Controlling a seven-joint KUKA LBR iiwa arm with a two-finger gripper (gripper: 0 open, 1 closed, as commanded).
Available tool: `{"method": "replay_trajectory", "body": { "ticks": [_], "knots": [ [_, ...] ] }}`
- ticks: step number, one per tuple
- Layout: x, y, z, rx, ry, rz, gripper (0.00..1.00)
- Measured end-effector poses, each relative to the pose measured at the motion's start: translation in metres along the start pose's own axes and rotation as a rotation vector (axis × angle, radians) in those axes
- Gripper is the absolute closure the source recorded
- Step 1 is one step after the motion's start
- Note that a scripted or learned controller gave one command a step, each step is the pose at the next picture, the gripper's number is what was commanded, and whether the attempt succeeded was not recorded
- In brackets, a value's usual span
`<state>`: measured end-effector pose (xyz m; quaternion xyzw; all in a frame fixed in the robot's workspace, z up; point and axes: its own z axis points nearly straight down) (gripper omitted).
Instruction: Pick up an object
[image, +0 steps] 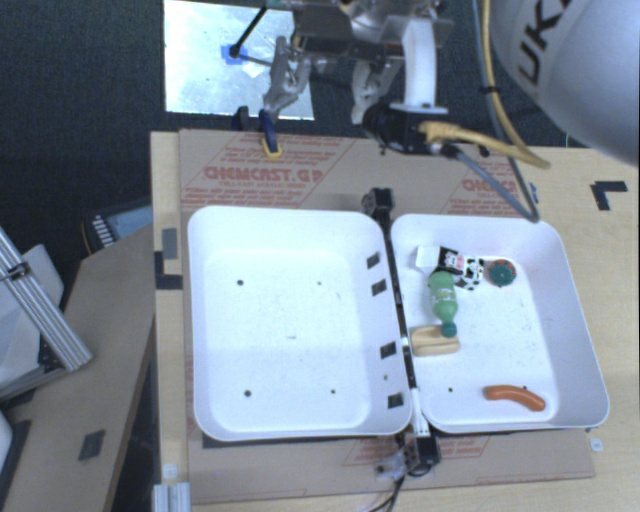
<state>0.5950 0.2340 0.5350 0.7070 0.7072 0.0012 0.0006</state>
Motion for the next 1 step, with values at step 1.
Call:
{"method": "replay_trajectory", "body": {
  "ticks": [1],
  "knots": [
    [0.0000, 0.0000, 0.0000, 0.000, 0.000, 0.000, 0.00]
  ]
}}
